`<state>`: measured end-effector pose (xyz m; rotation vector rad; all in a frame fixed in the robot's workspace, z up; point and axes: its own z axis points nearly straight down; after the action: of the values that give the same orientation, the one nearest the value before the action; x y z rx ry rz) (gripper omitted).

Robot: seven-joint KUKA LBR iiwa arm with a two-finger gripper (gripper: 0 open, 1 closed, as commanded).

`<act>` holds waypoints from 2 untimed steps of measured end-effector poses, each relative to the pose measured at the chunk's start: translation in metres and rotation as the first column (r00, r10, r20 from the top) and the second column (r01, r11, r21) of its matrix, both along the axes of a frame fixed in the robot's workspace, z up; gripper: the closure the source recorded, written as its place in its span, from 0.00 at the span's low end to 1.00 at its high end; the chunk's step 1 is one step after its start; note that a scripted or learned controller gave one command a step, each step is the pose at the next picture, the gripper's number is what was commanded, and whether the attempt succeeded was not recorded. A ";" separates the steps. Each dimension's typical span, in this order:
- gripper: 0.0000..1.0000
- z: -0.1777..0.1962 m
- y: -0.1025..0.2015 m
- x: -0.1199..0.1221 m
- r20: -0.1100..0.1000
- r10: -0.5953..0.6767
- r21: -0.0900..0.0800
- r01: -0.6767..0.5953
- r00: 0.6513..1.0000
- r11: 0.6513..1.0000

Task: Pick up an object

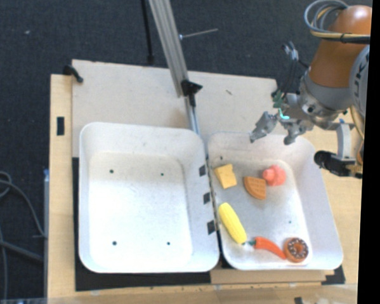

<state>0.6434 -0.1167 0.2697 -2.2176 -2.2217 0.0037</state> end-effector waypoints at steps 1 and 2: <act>0.00 0.003 0.000 0.001 0.005 0.001 -0.001 -0.001 1.000 1.000; 0.00 -0.041 -0.007 0.000 0.001 -0.003 -0.003 0.003 1.000 1.000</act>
<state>0.6436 -0.1236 0.2292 -2.2231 -2.2196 0.0056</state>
